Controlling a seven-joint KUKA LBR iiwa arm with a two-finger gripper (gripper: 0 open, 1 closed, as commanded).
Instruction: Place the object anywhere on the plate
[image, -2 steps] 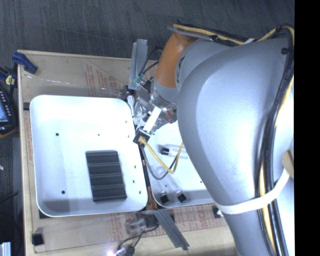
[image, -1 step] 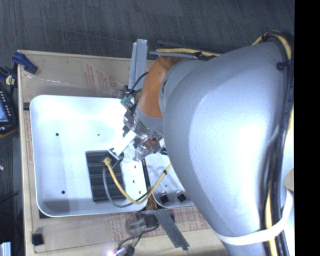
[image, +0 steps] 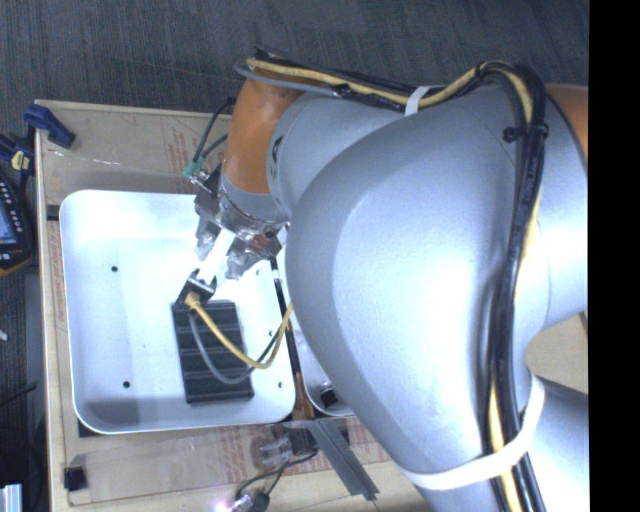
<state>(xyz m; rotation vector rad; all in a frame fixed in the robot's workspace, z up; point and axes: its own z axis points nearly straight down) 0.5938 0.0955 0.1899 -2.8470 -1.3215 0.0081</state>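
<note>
pincer (image: 228, 250) of dull metal hovers over smooth, round-cornered white bin (image: 110, 330); its spread cannot be told.

My arm (image: 420, 280) is covering nearly all of the right bin (image: 324, 402); a curved piece of its rim is peeking out below. My gripper (image: 222, 256) is blurring into glare over the left bin (image: 90, 300). The left edge is cutting off a dark device (image: 10, 220). Clutter (image: 275, 447) on the bench (image: 140, 458) is appearing too blurred to identify.

two white bins (image: 85, 330), one arm (image: 420, 260)
</note>
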